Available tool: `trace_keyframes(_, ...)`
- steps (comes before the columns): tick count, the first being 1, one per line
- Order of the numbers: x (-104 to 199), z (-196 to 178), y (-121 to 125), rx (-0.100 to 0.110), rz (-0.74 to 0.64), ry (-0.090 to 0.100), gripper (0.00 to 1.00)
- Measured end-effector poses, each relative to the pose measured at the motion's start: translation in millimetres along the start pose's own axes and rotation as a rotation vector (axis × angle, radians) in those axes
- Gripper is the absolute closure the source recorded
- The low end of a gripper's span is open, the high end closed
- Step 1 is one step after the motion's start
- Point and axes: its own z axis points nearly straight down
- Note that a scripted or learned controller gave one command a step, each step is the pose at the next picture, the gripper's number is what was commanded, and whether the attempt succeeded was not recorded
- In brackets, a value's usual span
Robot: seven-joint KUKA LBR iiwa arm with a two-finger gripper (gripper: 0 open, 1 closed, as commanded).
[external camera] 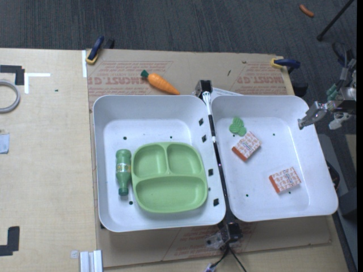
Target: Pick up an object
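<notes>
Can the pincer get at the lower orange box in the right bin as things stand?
Probably yes. The pincer sits at the right bin's right rim, and the orange box lies flat and apart from the other items.

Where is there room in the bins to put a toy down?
Right bin: bare floor between the two boxes and along its near edge. Left bin is crowded: the plate and bottle leave a bare strip at the far side.

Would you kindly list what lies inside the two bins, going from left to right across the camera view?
Green bottle → green divided plate → small green piece → first orange-and-white packet → second orange-and-white packet.
</notes>
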Motion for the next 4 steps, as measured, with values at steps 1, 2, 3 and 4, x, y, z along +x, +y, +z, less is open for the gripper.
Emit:
trace_keyframes(1, 84.0, 41.3, 3.6, 0.001, 0.112, 0.000, 0.00)
trace_keyframes(2, 146.8, 88.5, 21.7, 0.001, -0.162, 0.001, 0.00)
trace_keyframes(3, 146.7, 88.5, 21.7, 0.001, -0.163, 0.001, 0.00)
trace_keyframes(4, 93.6, 178.1, 24.4, -0.001, -0.371, 0.000, 0.00)
